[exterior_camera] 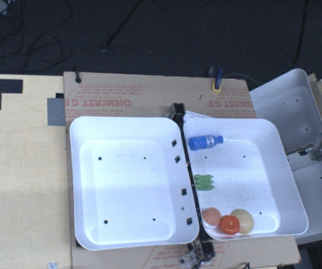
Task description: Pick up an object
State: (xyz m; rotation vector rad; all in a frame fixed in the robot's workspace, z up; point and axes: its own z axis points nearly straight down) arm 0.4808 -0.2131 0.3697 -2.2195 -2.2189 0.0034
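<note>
Camera view, bench: two white bins sit side by side on a cardboard sheet (pixel 122 97), their inner rims touching along a dark strip.
Left bin (pixel 76 150): I see bare white floor with a few small dark dots on it.
Right bin (pixel 287 170): every candidate for the pick lies here, all on the side nearest the left bin.
Blue bottle (pixel 205 142): lying on its side near the far corner, cap end pointing toward the bin's middle, well apart from the rest.
Green item (pixel 203 182): small and flat, close to the inner wall, midway down, by itself.
Near-corner cluster: a pink round piece (pixel 211 216), a red round piece (pixel 229 225) and a pale tan round piece (pixel 243 220), packed so that they touch or overlap.
Gripper: I cannot tell its state from this feed, and I see nothing lifted off the bin floor.
Step in hand: I judge the pick has not begun; this is target choice and approach.
Next move: I would go for the blue bottle, since it has free space around it, coming straight down with the jaws across its narrow body.
Risk: the bottle may roll, and the cluster in the corner leaves little room beside the walls.
</note>
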